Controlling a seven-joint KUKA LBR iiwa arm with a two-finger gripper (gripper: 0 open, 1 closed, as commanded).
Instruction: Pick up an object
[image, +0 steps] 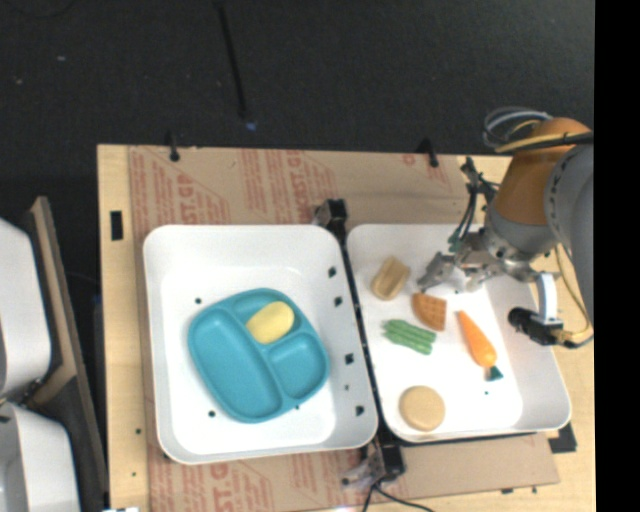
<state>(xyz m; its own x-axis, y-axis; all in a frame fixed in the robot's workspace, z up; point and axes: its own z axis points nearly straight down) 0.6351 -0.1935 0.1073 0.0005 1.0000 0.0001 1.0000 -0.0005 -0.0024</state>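
Nearest candidate for the pick was the orange wedge (430, 309), a toast-like piece lying flat in the right bin (540, 400), just below the gripper (455, 272). Gripper hung low over the bin's upper middle, metal fingers spread apart, nothing between them, so released and empty. Everything else placed off the wedge: tan bread piece (390, 278) up and to its left, near but apart; green bean pod (410, 336) just below-left, close, maybe nearly touching, hard to tell; carrot (478, 342) to its right, slanted, green tip pointing down; round tan cookie (422, 408) well below, near the bin's front wall. Arm (530, 200) came in from the right above the wedge, orange band visible. Far left of the wedge sat the left bin (170, 400) with a blue divided plate (240, 375), a yellow lemon-like item (270, 322) in the plate's upper compartment. Both bins rested on the cardboard-covered surface (250, 180). Judgement: still the approach stage, no contact made. To do it well, the gripper likely needed to shift slightly down-left to centre over the wedge, straddle its narrow sides, descend fully to the bin floor before closing, and avoid clipping the bean pod. Flat thin piece could slip out.
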